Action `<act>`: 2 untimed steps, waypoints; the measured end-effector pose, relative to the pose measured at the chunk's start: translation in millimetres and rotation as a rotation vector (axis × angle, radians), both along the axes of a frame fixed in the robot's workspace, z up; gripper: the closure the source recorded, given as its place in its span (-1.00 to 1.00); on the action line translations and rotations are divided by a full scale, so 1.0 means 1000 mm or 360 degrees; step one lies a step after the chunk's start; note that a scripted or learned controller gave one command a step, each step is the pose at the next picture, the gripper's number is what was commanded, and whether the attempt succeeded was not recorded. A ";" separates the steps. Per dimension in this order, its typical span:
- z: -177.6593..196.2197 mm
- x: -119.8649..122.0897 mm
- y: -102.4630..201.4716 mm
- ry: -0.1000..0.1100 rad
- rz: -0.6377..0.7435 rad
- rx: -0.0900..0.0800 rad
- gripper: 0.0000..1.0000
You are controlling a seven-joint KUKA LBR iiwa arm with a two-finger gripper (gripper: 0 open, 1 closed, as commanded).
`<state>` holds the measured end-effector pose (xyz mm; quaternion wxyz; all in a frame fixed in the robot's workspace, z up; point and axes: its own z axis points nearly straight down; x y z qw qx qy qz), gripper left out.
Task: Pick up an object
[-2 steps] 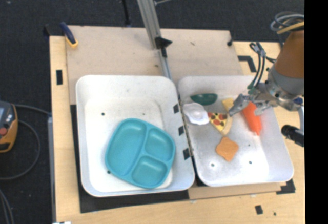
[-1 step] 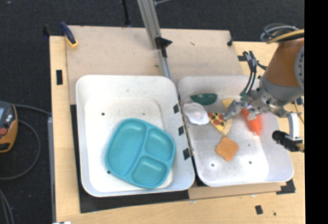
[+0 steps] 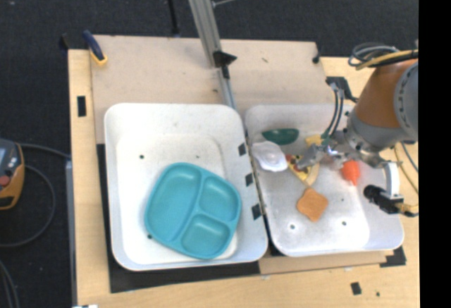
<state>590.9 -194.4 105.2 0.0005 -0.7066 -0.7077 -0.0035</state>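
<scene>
Two shallow white bins side by side on the bench: left bin (image 3: 127,123) carries a turquoise three-compartment plastic plate (image 3: 193,209) toward its near right corner; right bin (image 3: 380,232) carries the loose objects. Grey arm with orange band (image 3: 384,102) reaches in over the right bin's right edge, gripper (image 3: 318,153) low over the bin's middle, toward the far half. Cannot tell the pincer's state: too small and cluttered there, nothing clearly pinched. Candidate objects cluster around it: dark green bowl-like piece (image 3: 280,135) near the far edge, white crumpled lump (image 3: 268,157) by the left edge, small yellow curved piece (image 3: 304,171) just beside the gripper tip, orange-red small object (image 3: 350,172) near the right side under the arm, tan-orange block (image 3: 312,204) toward the near middle, apart from the rest. Target is likely the yellow piece or something in that tight cluster; not sure which. No lift visible yet. Risks: objects crowd together, so closing may catch two at once or nudge the white lump and yellow piece aside; the yellow piece looks thin and flat, easy to slip out or get pushed along the bin floor; a low descent could press the tip into the bin; the wrist may brush the orange-red object.
</scene>
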 end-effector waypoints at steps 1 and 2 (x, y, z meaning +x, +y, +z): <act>0.016 0.003 -0.003 -0.0024 0.0000 -0.0014 1.00; 0.078 0.005 -0.012 -0.0005 0.0000 -0.0015 1.00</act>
